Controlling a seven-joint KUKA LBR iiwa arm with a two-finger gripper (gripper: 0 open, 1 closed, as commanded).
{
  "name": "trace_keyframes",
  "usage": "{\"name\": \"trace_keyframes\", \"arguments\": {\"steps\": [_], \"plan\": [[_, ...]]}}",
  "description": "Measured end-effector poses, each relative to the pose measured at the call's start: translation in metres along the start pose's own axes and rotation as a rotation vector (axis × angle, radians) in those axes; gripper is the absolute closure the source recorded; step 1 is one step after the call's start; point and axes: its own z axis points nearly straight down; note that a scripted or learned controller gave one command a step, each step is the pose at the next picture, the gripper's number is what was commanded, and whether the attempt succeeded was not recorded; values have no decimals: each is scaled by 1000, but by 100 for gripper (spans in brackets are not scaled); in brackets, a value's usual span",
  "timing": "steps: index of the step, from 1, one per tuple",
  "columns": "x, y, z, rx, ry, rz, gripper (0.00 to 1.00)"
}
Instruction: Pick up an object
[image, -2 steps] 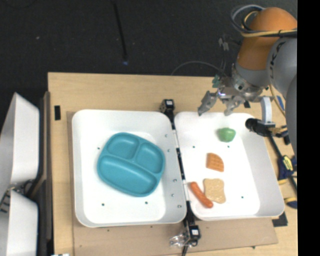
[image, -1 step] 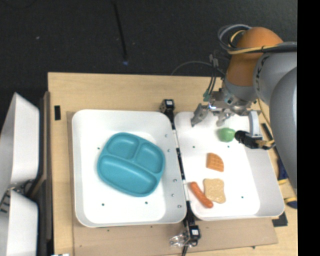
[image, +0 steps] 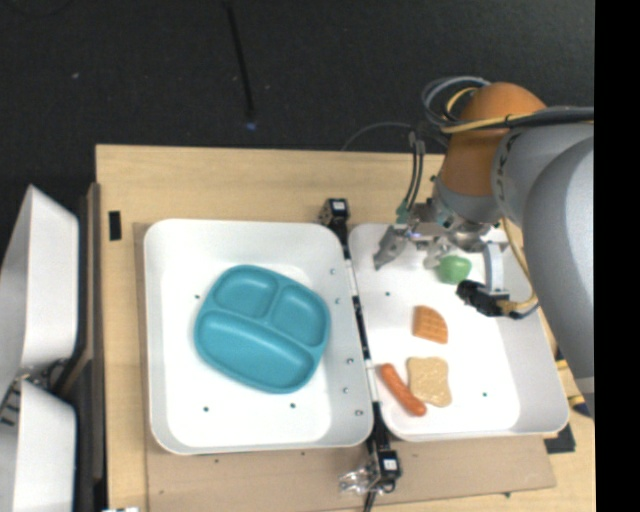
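White and shallow, two plastic bins sat side by side on the pale wooden tabletop (image: 220, 180), which we viewed from above at a slant. We found the left white bin (image: 180, 400) holding a teal plastic plate with three compartments (image: 262, 328). The plate lay flat near that bin's middle, apart from all its walls.

Over the right white bin (image: 510, 400), the grey arm with the orange band (image: 480, 140) reached in from the tabletop's right edge. Its claw (image: 436, 252) hung over the bin's far end, close to the far wall. We could not tell whether the claw was open or closed.

A green rounded lump (image: 454, 268) lay on the bin floor just beside the claw, on the side toward the tabletop's near edge. We could not tell whether the two touched.

Nearer the bin's middle lay an orange wedge-shaped piece with a ridged surface (image: 431, 324), apart from the rest. Toward the near edge, a tan slice shaped like bread (image: 430, 380) rested flat. An orange-red sausage-shaped piece (image: 401, 389) lay at a slant against the slice's left side, close to the wall next to the left white bin.
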Motion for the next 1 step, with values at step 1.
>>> {"name": "trace_keyframes", "arguments": {"steps": [1], "plan": [[-2,0,33,0,0,2,0]]}}
